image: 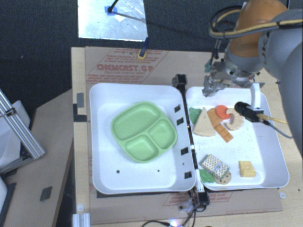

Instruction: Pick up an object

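Note:
My gripper (pixel 211 90) hangs over the far left corner of the right bin (pixel 272 141), just above the bin floor. Nothing shows between its fingers. Toy food lies below and to the right of it: a tan wedge (pixel 203 123), a green piece (pixel 194 113), a red-orange round (pixel 221 111), an orange stick (pixel 221 129) and a pale ring-shaped piece (pixel 234 121). Near the front of that bin sit a patterned block (pixel 213 163), a cookie (pixel 222 176), a green scrap (pixel 205 175) and a yellow cube (pixel 246 168).
The left bin (pixel 102 126) holds a green divided plate (pixel 143 131). A black divider with clips (pixel 185 126) runs between the bins. A black cylinder with a cable (pixel 246 109) juts over the right bin. A shiny sheet (pixel 112 13) lies beyond the bench.

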